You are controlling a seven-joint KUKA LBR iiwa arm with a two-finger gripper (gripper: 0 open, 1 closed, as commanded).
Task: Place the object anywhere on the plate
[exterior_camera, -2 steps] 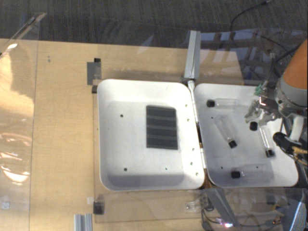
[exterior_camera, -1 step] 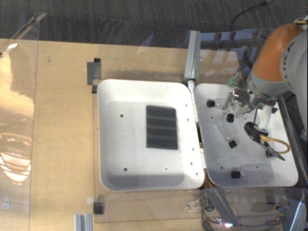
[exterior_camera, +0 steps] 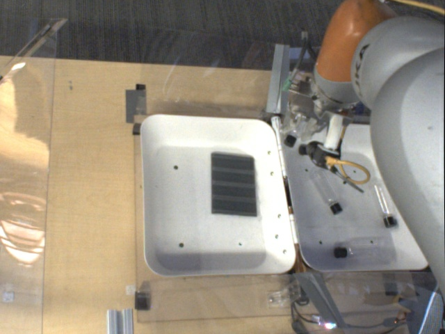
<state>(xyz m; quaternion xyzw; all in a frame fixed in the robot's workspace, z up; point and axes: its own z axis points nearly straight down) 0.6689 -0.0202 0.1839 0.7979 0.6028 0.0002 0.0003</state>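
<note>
A dark grey ribbed rectangular plate lies flat in the middle of the left white bin. My gripper hangs low over the far left corner of the right bin, just right of the wall between the two bins. In the right bin lie a thin clear stick with a black tip, a second clear stick with a black end and a small black piece. The gripper's tip is small and cluttered, so I see no object in it.
The grey arm with its orange band covers the right bin's far right part. A metal post stands behind the bins. Black clamps sit at the left bin's corners. Bare wooden bench extends to the left.
</note>
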